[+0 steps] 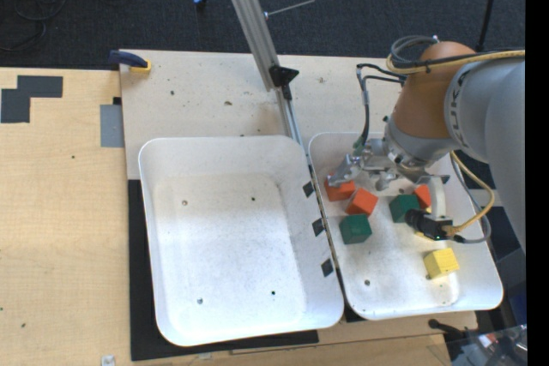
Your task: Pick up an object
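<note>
At the gripper [371, 166]: low inside the right bin [480, 297], near its far wall, just above a cluster of blocks. Cannot tell whether released or clenched, with too much metal and cable in the way. Nothing seen grasped.

Directly below and to the left: an orange block [340, 190], touching or nearly touching a second orange block [364, 202]. Probably the pick target, one of these two.

Likely trouble from here:
- Closing on the seam between the two orange blocks, and so pushing both aside instead of gripping either.
- Catching only a corner, since both sit skewed, and squeezing the block out sideways.
- Nudging the near green block [355, 229] just in front, or the far green block [403, 207] to the right, because of the crowding.
- Snagging the loose cable [470, 220] draped over the bin's right side.

Counted, moving outward:
- Orange blocks: three, including a small one [423, 196] partly hidden beside the far green block.
- Green blocks: two.
- Yellow block [441, 262]: one, well apart toward the near corner.
- White bins: two, with the left bin [154, 184] alongside.
- Arm [480, 103]: one.
</note>
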`<state>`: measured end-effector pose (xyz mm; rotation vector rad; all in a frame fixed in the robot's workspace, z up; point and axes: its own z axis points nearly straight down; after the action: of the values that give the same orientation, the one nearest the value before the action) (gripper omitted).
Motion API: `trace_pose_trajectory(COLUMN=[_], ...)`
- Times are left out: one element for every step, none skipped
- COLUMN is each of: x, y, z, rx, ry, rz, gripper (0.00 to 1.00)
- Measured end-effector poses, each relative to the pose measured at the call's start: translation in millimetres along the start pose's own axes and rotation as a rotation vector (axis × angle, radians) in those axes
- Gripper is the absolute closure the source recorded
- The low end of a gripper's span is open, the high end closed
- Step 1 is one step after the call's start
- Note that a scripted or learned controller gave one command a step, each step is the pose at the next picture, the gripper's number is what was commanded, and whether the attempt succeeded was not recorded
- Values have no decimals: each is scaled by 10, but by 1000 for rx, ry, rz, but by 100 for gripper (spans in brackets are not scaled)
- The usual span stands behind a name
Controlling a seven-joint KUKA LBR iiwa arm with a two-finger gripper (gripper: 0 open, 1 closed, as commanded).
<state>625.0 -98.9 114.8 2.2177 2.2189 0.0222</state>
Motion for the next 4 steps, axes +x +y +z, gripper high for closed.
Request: trace_pose_trajectory(x=[-39,-27,53,40], y=[21,134,193,202], z=[-143,-701,-1199,-1528], rx=[-8,10,10,11], ry=[-5,-8,-7,-7], rz=[8,0,-1,-2], gripper=[100,100,100,100])
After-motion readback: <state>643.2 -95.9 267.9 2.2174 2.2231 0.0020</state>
